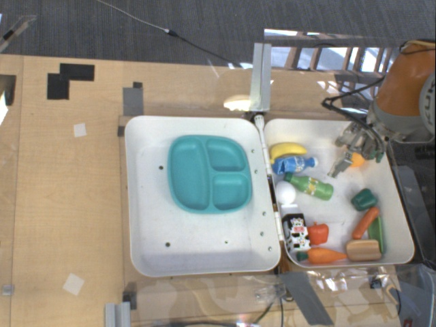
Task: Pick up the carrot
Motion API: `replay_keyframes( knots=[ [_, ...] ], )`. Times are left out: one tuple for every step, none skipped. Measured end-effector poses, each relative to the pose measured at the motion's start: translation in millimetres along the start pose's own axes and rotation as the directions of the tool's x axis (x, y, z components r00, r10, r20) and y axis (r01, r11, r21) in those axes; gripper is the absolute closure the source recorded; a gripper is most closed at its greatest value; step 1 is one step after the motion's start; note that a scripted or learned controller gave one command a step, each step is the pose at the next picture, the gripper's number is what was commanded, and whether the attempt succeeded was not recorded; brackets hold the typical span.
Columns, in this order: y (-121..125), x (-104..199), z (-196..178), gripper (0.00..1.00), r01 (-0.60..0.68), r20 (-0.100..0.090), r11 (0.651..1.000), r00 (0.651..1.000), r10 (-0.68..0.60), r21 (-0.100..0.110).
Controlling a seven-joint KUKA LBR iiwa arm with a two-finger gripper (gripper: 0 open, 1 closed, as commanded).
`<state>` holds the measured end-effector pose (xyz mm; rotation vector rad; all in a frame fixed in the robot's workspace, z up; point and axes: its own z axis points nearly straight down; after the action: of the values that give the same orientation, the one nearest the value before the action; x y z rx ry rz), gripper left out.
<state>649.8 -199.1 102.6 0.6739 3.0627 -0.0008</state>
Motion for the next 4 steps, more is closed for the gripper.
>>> replay_keyframes(
  knots=[
    [-19.6,29.9,13.5,0.00,-0.002,0.008,1.000,1.000,0.002,-0.002],
    [-17.1,27.1,-0.4,1.00,0.005,0.018,1.000,1.000,-0.005,-0.004],
    [-15.1,24.3,-13.7,1.00,0.011,0.029,1.000,1.000,-0.010,-0.005],
    [-27.0,41.2,-235.8,1.00,0.180,0.021,0.984,0.983,-0.180,0.001]
  ],
)
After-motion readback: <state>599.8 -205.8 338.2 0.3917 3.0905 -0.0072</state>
